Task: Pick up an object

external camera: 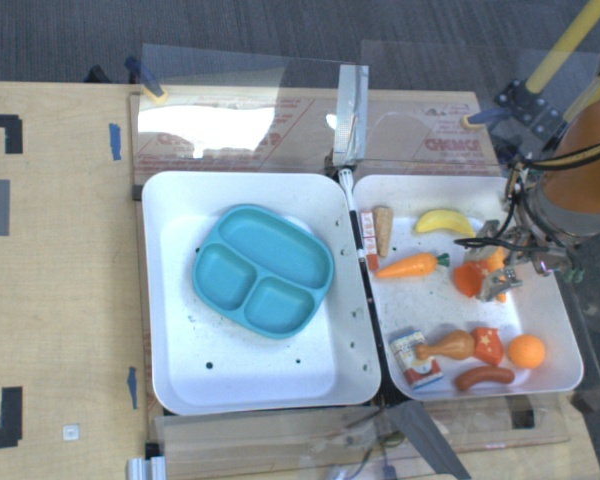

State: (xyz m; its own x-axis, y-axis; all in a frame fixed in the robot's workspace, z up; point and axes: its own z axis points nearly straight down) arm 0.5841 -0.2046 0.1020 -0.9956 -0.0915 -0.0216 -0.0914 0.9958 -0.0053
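Note:
The right bin [565, 313] holds several toy foods: a yellow banana [443, 222], a carrot [408, 266], a tan bread stick [382, 230], a chicken drumstick [450, 346], a red pepper [488, 345], an orange [526, 351], a sausage [485, 376] and a small labelled box [415, 360]. My gripper [496, 282] hangs low over the right middle of this bin. It is right beside a red-orange piece [468, 279], and cables partly cover it. Whether it touches that piece is unclear.
The left bin [170, 298] carries a blue divided plate [264, 270]. A clear plastic sheet [230, 118] and a metal divider post [350, 113] stand behind the bins. The arm [575, 173] enters over the right bin's far right corner.

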